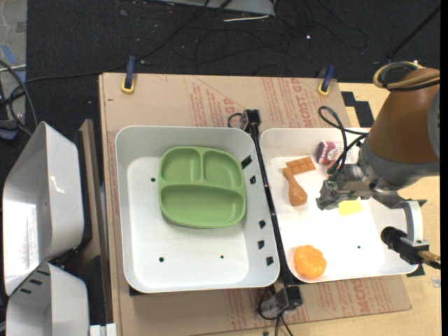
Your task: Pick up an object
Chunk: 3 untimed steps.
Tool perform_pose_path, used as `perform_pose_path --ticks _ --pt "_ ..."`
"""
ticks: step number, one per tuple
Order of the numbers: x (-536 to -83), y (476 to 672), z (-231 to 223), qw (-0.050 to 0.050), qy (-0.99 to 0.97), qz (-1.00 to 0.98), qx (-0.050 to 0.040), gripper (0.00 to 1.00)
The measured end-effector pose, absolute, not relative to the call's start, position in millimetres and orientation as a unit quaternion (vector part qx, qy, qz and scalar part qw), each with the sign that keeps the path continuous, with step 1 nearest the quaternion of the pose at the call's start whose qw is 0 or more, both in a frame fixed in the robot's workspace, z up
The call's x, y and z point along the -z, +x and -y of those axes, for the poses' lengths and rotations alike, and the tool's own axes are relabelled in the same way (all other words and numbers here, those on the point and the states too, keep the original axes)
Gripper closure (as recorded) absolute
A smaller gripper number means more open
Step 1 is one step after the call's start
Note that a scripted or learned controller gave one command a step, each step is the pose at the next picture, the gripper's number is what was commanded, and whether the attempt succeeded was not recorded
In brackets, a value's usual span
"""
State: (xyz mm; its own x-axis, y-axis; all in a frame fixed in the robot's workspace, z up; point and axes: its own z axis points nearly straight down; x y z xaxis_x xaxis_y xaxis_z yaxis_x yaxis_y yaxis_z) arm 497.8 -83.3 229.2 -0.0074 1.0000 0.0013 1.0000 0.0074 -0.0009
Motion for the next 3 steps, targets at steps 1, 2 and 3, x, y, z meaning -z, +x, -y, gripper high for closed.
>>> perform_pose_path --ticks 1,2,3 --pt "-219 512.0 29 0.001 -0.704 0.71 0.0002 1.0" --pt "-221 520.9 -33 0.0 -0.704 0.71 0.0009 1.0" --pt "-225 532.1 -95 0.0 -0.704 0.711 0.0011 1.0"
